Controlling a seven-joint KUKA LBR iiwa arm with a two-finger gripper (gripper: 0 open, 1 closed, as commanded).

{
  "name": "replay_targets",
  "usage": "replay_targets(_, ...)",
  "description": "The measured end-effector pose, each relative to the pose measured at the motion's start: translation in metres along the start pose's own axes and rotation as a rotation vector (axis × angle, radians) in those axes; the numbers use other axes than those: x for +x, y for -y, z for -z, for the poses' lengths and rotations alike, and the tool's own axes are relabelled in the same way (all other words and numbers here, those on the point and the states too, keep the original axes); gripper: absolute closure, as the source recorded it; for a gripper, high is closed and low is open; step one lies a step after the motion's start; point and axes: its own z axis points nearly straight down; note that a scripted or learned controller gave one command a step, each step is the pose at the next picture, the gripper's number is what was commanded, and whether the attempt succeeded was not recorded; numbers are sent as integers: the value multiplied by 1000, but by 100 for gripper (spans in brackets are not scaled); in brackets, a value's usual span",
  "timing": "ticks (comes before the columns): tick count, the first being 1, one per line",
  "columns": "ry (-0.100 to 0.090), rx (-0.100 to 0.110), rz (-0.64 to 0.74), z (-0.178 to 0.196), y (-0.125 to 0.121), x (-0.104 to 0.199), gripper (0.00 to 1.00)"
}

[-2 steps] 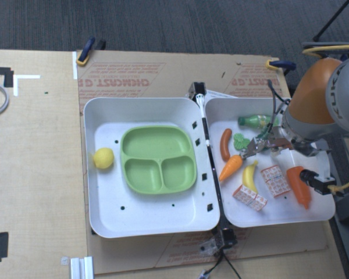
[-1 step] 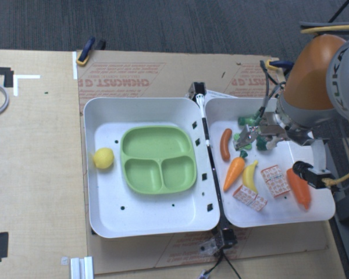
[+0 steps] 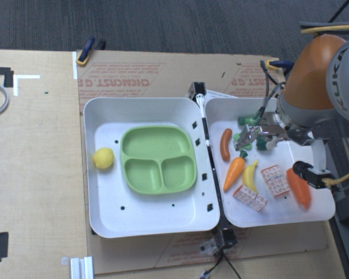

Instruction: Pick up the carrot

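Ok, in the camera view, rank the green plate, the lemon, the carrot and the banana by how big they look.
Largest to smallest:
1. Green plate, by far the biggest.
2. Carrot.
3. Banana and lemon: too alike to rank; the banana is longer, the lemon rounder.

In the right bin (image 3: 320, 214), the gripper (image 3: 245, 140) hangs just above the carrot (image 3: 234, 172), with a yellow banana (image 3: 250, 175) beside the carrot and a sausage (image 3: 225, 143) left of the gripper.
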Motion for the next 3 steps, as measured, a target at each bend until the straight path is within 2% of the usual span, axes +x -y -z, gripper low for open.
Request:
replay_targets(1, 0, 0, 0, 0, 0, 0, 0)
replay_targets(2, -1, 3, -148, -100, 24, -19, 0)
replay_targets(3, -1, 2, -151, -91, 23, -20, 100)
